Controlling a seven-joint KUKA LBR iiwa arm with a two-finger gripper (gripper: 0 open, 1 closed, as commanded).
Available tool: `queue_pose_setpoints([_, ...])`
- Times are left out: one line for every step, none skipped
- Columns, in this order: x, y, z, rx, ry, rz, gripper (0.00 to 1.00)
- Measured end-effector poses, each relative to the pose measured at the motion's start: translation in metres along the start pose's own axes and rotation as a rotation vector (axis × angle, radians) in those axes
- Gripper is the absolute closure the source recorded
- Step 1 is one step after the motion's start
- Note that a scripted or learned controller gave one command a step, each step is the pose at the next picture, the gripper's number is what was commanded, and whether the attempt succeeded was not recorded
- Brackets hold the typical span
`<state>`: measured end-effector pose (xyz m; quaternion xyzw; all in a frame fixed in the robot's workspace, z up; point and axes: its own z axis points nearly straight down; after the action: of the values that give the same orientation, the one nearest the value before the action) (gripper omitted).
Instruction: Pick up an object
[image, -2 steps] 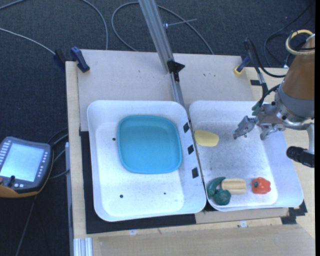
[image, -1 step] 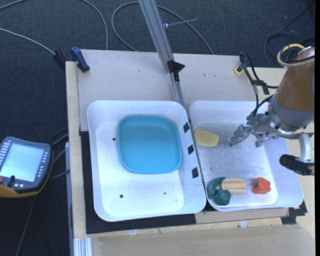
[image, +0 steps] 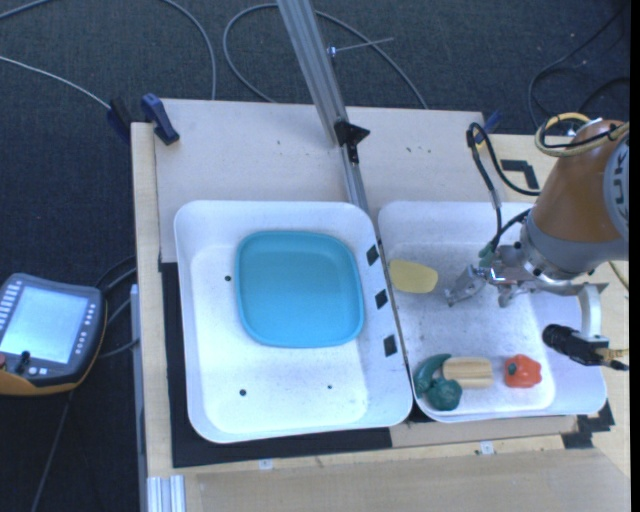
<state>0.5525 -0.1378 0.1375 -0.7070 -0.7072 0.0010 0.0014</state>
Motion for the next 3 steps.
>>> queue_pose_setpoints([0.000,-0.001,0.044,0.000,0.000,0.000,0.00])
queue_pose_setpoints([0.000,0.001,0.031,-0.005,0.000,0.000,1.00])
queue_pose_setpoints([-0.005,-0.003,-0.014,-0.007,-0.001,0.000,1.00])
